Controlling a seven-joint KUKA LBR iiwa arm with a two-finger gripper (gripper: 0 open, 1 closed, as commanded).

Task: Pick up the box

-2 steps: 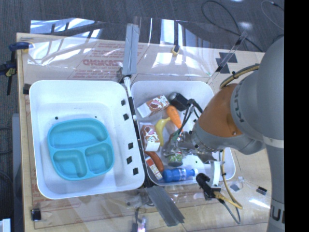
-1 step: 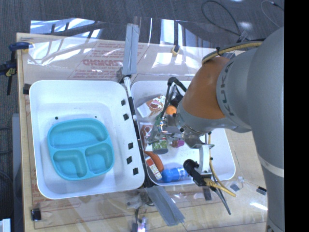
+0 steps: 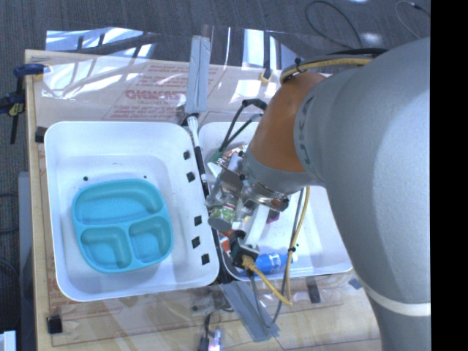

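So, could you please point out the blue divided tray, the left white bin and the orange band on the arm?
blue divided tray (image 3: 121, 225): camera view, on the ridge between its compartments.
left white bin (image 3: 110, 141): camera view, on its bare far wall.
orange band (image 3: 281, 130): camera view, on its curved side.

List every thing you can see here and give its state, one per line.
Left bin: holds the tray.
Tray: blue, flat, its three sections bare.
Right bin: cluttered with small items, mostly hidden under the arm.
Arm: reaching down into the right bin.
Gripper: low among the clutter; grasp unclear.
Box: cannot pick it out under the arm.
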